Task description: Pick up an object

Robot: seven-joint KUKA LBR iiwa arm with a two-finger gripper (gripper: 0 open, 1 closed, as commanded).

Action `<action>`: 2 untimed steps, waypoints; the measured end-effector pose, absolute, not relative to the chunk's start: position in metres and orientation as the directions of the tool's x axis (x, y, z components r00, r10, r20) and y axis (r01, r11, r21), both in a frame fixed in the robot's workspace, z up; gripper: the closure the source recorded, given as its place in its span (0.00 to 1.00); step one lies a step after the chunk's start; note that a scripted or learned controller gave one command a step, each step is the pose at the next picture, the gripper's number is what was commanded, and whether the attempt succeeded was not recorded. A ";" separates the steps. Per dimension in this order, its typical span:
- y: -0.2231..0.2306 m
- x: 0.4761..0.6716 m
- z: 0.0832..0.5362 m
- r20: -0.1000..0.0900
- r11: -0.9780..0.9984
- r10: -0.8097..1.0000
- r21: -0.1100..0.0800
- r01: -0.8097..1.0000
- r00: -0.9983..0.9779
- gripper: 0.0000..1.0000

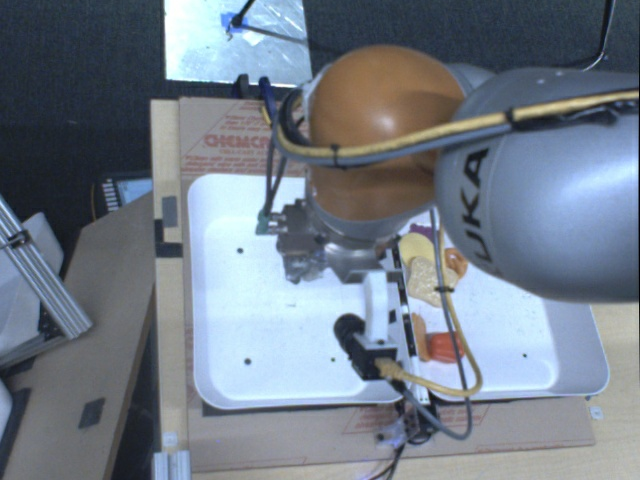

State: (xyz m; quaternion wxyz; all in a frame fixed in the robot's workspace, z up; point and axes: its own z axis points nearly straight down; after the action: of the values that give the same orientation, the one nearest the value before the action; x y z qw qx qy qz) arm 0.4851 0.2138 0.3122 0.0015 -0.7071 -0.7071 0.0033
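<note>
Orange object (445, 346) lies in the white bin (250, 368), view-right of the end effector (297, 253), whose opening cannot be told.

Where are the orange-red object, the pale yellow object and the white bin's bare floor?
orange-red object (438, 346): camera view, visible middle.
pale yellow object (421, 274): camera view, visible middle.
white bin (235, 298): camera view, bare floor.

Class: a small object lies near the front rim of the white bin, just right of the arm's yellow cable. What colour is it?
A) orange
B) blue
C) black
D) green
A: the small object is orange against the floor of the white bin, in front of a pale yellow object.
</note>
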 end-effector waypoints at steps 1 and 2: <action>0.169 0.517 0.457 0.005 -0.004 1.000 0.019 1.000 0.004 1.00; 0.120 0.486 0.400 -0.002 -0.003 1.000 -0.003 1.000 0.003 1.00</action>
State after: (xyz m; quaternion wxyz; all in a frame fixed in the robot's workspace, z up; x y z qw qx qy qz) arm 0.4857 0.1201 0.3995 0.0006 -0.7083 -0.7059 0.0018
